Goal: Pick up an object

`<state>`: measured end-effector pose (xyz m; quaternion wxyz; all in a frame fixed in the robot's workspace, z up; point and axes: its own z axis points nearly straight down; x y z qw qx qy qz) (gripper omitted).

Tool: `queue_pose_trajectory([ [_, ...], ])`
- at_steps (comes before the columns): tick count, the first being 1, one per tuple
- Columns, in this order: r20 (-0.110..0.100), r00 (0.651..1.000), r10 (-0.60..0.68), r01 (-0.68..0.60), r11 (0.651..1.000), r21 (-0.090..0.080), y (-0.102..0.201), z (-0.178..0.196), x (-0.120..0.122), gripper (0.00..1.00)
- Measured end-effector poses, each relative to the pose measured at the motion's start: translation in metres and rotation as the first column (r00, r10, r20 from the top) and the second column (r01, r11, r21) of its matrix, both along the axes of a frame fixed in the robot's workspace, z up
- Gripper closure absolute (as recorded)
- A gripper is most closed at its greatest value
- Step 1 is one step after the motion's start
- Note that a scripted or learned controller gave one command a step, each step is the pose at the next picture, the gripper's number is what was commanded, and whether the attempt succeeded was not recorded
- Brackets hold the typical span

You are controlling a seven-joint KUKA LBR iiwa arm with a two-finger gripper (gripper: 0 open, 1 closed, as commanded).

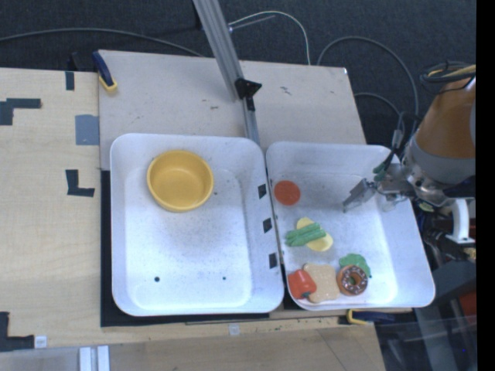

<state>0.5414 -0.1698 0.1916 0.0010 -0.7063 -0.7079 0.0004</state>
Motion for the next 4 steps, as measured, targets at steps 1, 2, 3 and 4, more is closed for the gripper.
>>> queue_pose_trajectory([
  [1,0.0,1.0,0.0,0.0,1.0,0.0,0.0,0.0,0.0,0.0],
  [2,-0.006,1.0,-0.001,0.001,1.0,0.0,0.001,-0.064,0.002,0.0],
  [3,0.004,1.0,-0.002,0.002,1.0,-0.002,0.001,-0.102,0.003,0.0],
  [4,0.003,1.0,0.0,0.0,1.0,-0.002,0.001,-0.092,0.003,1.0],
])
